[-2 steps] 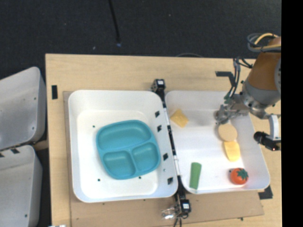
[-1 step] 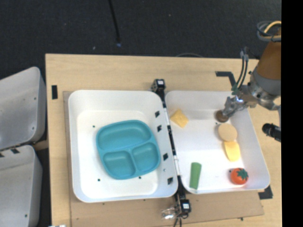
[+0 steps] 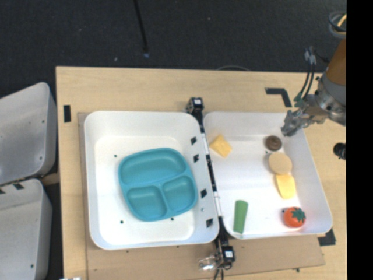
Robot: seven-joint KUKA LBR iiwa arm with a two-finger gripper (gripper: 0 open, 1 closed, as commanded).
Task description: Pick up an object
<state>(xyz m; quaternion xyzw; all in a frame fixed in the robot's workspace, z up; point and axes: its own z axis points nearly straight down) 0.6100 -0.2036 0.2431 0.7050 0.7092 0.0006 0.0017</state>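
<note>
The gripper point(image 3: 293, 123) hangs over the right bin's point(image 3: 250, 182) far right rim; whether it is open I cannot tell. A brown round piece point(image 3: 273, 143) lies nearest, just left and nearer the camera, with a tan disc point(image 3: 280, 163) beside it.

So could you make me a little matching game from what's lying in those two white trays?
Things:
1. divided plate
2. tomato toy
3. green stick
4. brown ball

Places:
A. right tray, near corner by the edge
B. left tray, middle
C. right tray, far side, closest to the claw
D. right tray, near side by the divider

Pairs: 1-B, 2-A, 3-D, 4-C
</note>
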